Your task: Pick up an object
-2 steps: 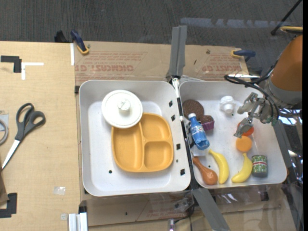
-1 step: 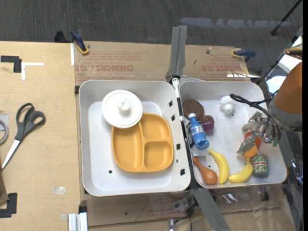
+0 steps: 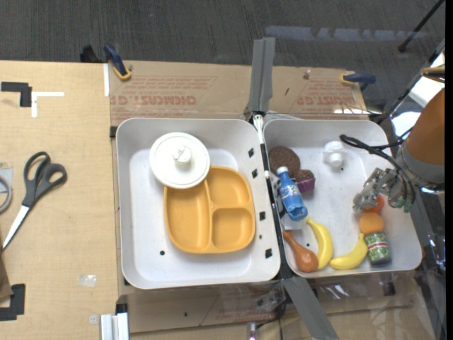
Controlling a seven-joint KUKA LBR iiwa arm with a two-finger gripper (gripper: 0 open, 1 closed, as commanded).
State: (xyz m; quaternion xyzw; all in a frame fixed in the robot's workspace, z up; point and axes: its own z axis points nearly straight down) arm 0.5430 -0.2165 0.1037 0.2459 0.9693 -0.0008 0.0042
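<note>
Hovering over a small orange ball [image 3: 371, 222] in the right bin [image 3: 340, 134], gripper [image 3: 369, 197], grip state unclear

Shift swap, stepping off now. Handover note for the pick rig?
Gripper: low at the right bin's right side, just above an orange fruit; finger state unreadable.
Right bin: two bananas, blue bottle, green-labelled can, white knob.
Left bin: yellow divided tray, white lid.
Done: nothing visibly lifted.
Left: grasp and raise one object.
</note>
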